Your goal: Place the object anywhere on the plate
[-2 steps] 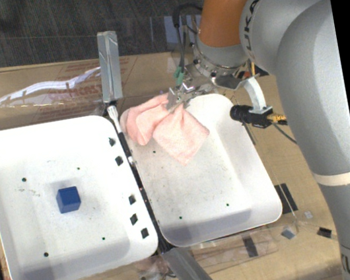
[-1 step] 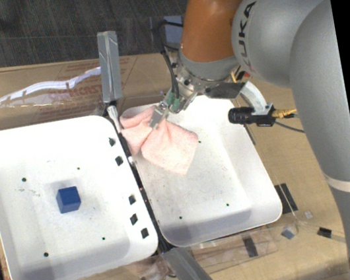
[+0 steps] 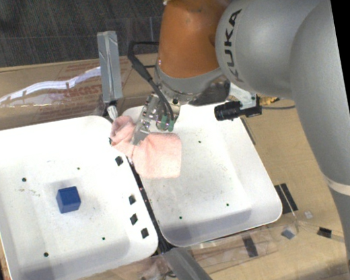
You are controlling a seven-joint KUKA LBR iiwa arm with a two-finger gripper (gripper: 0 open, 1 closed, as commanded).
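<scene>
Camera view: claw [image 3: 153, 121] sits low on the pink cloth [image 3: 156, 153] at the right bin's [image 3: 237, 185] upper-left corner, probably to grasp it; claw's state unclear.

left bin [image 3: 22, 263]: on the counter [image 3: 277, 151], touching the right bin [image 3: 254, 209] along its inner edge
block [image 3: 69, 199]: in the left bin, near its middle
cloth [image 3: 153, 152]: in the right bin's far left corner, under the tool [image 3: 153, 123]
</scene>
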